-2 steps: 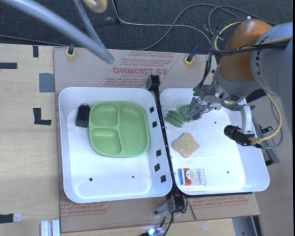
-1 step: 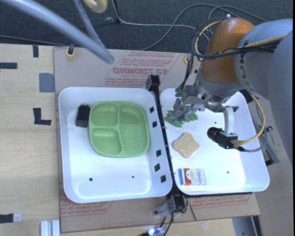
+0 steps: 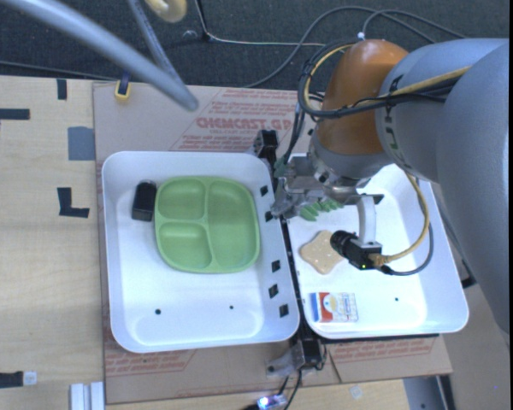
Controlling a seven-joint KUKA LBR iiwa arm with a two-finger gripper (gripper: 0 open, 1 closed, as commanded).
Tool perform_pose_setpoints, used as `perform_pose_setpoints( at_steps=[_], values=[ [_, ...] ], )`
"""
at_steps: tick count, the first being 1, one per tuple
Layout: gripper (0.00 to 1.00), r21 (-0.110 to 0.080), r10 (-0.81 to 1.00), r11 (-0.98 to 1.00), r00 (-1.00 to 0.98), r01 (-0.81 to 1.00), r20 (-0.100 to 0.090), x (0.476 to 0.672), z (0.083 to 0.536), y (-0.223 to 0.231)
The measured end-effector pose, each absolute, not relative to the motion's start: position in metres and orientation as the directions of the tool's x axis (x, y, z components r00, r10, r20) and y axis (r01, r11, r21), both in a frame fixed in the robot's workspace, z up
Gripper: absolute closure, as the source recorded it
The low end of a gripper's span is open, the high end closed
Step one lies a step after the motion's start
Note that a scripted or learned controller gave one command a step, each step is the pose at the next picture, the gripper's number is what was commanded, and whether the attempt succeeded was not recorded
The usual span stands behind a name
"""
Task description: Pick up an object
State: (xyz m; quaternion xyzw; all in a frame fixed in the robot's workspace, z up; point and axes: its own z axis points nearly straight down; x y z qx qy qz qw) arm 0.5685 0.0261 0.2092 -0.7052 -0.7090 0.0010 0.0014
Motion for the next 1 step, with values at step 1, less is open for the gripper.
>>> perform_pose_setpoints(
  at_steps=[1],
  values=[
    [1.00, -0.004, 1.000, 0.005, -0.005, 1.000, 0.000, 0.5533, 0.2076, 0.0761]
  ],
)
